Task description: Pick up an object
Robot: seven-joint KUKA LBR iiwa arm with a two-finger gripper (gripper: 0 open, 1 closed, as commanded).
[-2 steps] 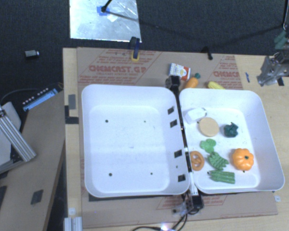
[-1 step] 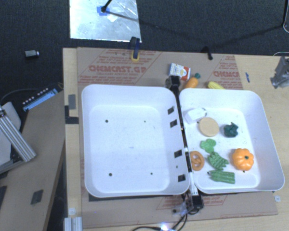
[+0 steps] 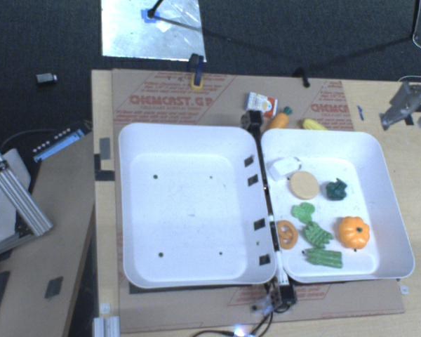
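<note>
- Pincer (image 3: 405,108) hangs at the desk's far right edge, outside the bins; whether it is released or clenched cannot be told.
- Right bin (image 3: 379,153) holds an orange pumpkin (image 3: 353,232), tan disc (image 3: 304,185), pretzel (image 3: 287,234) and green vegetables (image 3: 317,235).
- Left bin (image 3: 189,202) lies beside it.

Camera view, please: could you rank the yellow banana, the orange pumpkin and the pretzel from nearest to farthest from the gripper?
Measured from the gripper at the upper right:
1. Yellow banana, on the cardboard just behind the right bin.
2. Orange pumpkin, in the right bin's front right area.
3. Pretzel, at the right bin's left side, by the divider.
</note>
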